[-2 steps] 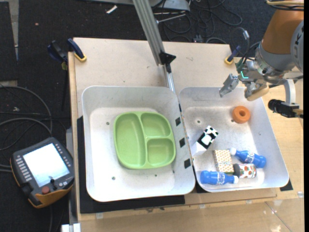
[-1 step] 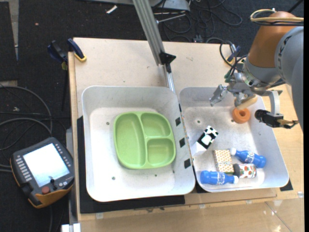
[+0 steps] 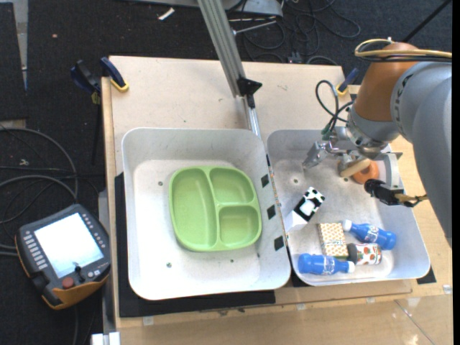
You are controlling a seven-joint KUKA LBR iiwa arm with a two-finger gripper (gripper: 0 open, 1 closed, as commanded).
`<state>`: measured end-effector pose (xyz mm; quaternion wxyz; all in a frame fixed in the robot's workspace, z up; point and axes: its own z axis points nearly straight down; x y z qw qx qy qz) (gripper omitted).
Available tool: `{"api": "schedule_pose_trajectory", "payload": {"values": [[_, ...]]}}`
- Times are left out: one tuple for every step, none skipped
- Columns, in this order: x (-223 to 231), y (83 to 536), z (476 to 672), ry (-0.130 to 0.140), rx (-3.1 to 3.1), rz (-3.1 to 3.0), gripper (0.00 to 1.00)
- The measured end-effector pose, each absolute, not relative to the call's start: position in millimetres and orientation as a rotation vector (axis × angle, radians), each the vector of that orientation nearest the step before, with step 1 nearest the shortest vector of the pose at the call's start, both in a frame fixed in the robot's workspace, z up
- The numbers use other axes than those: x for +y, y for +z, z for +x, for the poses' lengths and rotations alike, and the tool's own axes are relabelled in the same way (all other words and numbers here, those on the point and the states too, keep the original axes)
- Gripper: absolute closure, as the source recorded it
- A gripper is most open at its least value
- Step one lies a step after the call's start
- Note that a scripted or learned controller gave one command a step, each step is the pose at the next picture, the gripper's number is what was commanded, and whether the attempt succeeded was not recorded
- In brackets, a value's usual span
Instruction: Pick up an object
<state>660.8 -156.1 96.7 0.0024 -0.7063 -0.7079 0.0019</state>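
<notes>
My gripper (image 3: 317, 154) hangs over the far part of the right bin (image 3: 286, 169), low over its bare floor. A tan and orange object (image 3: 357, 168) lies just to its right, partly under the wrist. Nearer the camera lie a black-and-white object (image 3: 309, 204), a small patterned box (image 3: 331, 238), two blue bottles (image 3: 371, 233) (image 3: 323, 264) and a red-dotted item (image 3: 365, 254). I see nothing between the gripper's tips from this angle.
The left bin (image 3: 144, 192) holds a green divided plate (image 3: 215, 208). A slanted metal pole (image 3: 224, 38) meets the bench between the bins at the back. A teach pendant (image 3: 63, 254) lies off the bench at the left.
</notes>
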Motion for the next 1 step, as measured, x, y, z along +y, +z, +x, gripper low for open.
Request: {"api": "schedule_pose_trajectory", "payload": {"values": [[-155.7, 95.5, 661.1, 0.002, -2.225, -2.219, 0.00]]}}
